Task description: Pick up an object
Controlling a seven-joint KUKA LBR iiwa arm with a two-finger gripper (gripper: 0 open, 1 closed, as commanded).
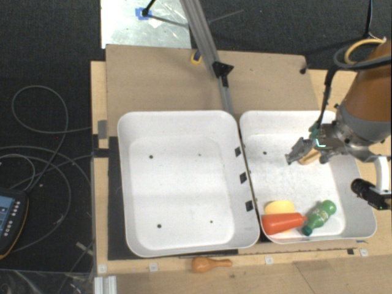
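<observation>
my pincer hovers over the right bin; grip unclear. next i drop toward the carrot.

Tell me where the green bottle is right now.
The green bottle lies in the right bin, near its front right corner, touching the orange carrot-like piece on its left, below the gripper.

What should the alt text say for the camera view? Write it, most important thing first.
A grey-and-orange robot arm reaches from the right, its gripper over the right bin; a yellow object, an orange carrot-like toy and a green bottle lie at that bin's near edge. A left bin sits beside it.
</observation>
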